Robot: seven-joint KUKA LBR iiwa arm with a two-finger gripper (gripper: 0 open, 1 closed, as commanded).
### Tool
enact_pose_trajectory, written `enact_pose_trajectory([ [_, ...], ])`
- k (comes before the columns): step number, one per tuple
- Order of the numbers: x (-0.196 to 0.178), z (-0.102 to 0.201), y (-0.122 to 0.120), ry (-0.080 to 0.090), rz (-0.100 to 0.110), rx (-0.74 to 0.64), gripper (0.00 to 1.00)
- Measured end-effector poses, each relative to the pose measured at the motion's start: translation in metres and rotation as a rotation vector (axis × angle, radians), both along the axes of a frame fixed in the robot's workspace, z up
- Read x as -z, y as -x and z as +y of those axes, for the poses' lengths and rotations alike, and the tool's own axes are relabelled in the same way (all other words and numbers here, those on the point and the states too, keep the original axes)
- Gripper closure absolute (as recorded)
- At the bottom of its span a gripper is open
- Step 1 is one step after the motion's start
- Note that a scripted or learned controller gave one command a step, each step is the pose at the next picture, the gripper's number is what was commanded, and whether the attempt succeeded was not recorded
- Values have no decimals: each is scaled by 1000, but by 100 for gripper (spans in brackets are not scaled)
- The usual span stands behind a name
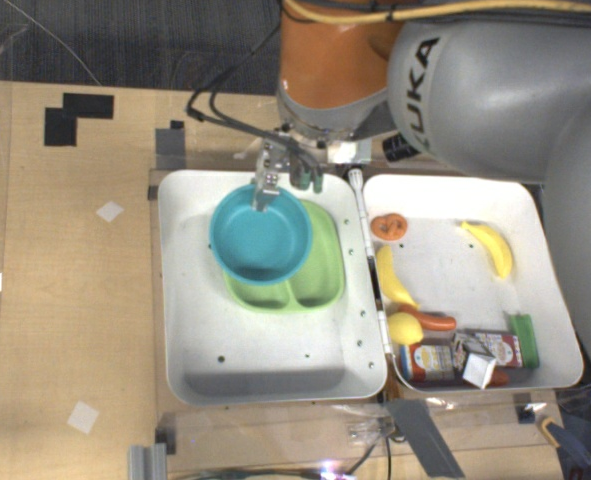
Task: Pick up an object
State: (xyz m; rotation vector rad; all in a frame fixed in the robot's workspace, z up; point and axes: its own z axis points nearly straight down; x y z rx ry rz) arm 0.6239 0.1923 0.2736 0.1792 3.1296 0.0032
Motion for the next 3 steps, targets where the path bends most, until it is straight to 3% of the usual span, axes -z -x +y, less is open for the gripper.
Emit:
enact_pose_trajectory([
  [1, 130, 30, 10, 2, 14, 167, 100],
  [2, 32, 43, -24, -6, -6, 236, 100],
  [3, 65, -40, 6, 2, 6, 18, 100],
])
